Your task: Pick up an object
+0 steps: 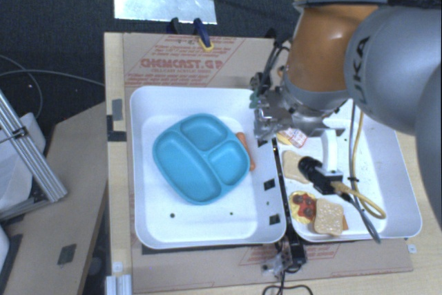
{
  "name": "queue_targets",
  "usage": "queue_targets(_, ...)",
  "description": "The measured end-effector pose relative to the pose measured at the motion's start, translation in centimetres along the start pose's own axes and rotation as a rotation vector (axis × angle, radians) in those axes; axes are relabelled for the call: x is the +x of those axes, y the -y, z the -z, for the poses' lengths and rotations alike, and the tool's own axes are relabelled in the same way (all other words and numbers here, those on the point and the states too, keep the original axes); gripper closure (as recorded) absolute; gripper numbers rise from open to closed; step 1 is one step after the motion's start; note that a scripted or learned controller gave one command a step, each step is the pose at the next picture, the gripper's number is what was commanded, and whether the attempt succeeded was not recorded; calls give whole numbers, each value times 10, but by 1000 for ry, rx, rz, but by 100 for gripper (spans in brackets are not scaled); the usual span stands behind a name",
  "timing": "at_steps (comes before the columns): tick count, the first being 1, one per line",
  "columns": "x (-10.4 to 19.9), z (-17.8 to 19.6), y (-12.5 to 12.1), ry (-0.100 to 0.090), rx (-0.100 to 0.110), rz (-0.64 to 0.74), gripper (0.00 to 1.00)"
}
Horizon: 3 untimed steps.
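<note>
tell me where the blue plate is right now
The blue plate lies in the left bin, toward its right half, with a small orange carrot lying against its right edge, near the divide between the bins.

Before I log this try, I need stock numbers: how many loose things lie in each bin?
Left bin: 2, blue divided plate and orange carrot-like piece
Right bin: at least 5, more may be hidden by the arm
Total: at least 7
</note>
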<state>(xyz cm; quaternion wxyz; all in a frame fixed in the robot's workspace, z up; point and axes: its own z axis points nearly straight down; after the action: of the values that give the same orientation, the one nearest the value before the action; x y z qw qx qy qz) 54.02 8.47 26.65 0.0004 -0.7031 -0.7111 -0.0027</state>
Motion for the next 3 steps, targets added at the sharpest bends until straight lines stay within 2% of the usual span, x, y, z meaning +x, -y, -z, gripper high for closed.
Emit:
queue_targets(1,40,167,25,-3,-17,-2,100)
queue_targets(2,55,3,56,7,17,-9,100)
queue_targets(3,45,-30,0,6,4,-12,100)
